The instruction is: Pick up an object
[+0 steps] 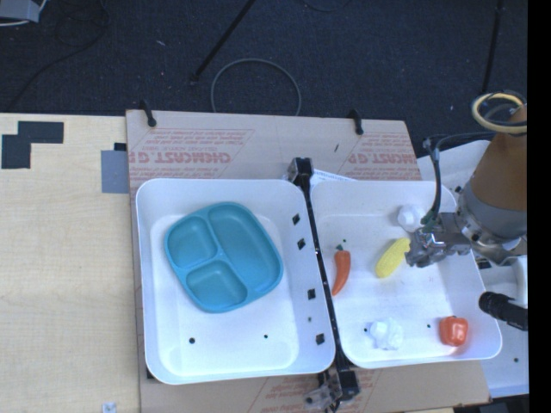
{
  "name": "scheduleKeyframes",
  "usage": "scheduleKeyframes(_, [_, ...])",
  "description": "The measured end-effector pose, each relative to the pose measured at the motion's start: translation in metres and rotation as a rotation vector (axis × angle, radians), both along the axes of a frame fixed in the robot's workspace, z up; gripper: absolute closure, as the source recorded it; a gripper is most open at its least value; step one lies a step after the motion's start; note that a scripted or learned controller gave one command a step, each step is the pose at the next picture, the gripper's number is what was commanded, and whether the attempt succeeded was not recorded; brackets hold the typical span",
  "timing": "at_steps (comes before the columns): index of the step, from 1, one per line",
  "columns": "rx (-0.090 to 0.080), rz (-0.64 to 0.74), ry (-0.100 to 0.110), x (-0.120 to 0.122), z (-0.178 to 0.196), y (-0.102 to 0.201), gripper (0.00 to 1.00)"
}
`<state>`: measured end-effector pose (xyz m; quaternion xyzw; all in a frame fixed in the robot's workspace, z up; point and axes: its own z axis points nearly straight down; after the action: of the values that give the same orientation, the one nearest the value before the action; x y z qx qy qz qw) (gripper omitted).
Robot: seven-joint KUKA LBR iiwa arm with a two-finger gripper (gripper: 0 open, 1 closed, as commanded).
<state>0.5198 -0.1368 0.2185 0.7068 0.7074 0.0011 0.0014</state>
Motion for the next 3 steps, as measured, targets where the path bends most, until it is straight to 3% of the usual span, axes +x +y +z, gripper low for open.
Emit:
scheduleKeyframes(1, [-0.001,0.0,-0.001,-0.005,0.061,0.001,1.0])
scheduleKeyframes(3, [0.002,0.004,0.005,0.027,0.051,0.097,1.0])
